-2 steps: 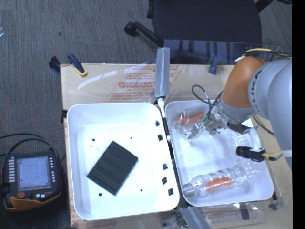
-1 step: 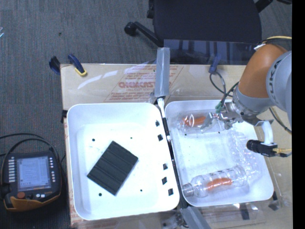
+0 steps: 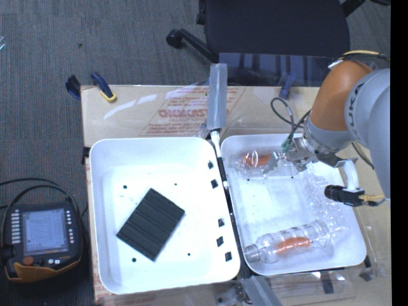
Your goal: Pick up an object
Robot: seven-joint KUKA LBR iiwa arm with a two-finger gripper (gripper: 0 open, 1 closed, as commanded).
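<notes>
A black ridged rectangular pad (image 3: 151, 224) lies flat in the left bin (image 3: 102, 171). The right bin (image 3: 357, 250) holds a clear plastic bottle with an orange insert (image 3: 292, 245) lying along its near wall. A second clear item with an orange part (image 3: 256, 161) lies at its far wall. Crumpled clear plastic (image 3: 319, 196) sits by the right wall. My gripper (image 3: 288, 153) is low over the far edge of the right bin, just right of the second clear item and seemingly touching it.
A black office chair (image 3: 274, 24) stands behind the bench. A teach pendant (image 3: 41, 233) lies on the floor at left. Blue and yellow clamps (image 3: 102, 87) hold the bench's far left corner. A grey divider post (image 3: 217, 101) rises between the bins.
</notes>
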